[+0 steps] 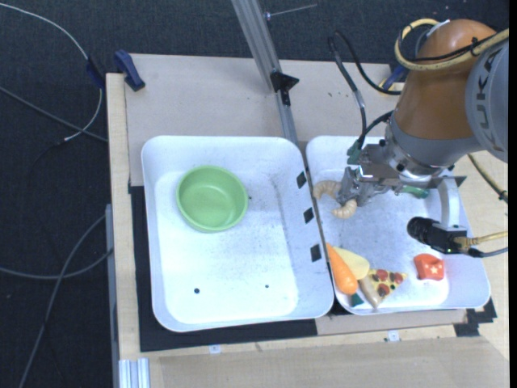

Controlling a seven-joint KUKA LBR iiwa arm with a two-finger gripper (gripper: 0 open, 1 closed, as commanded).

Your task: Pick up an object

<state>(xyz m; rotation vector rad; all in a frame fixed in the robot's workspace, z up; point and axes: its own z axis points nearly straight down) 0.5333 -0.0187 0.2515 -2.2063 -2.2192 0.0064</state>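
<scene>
The desk (202,95) carries two white bins; the left bin (161,297) holds a green bowl (212,198), and the arm (440,79) reaches over the right bin (477,293). The hand (354,191) hangs low at that bin's far left corner; whether it is clenched or released cannot be told. A tan curved piece (336,199) lies just to the hand's left and under its tip, arching from far-left to near. It looks the likeliest target: nearly below, slightly left. A carrot (342,272) and red piece (429,267) lie nearer, well apart.
</scene>
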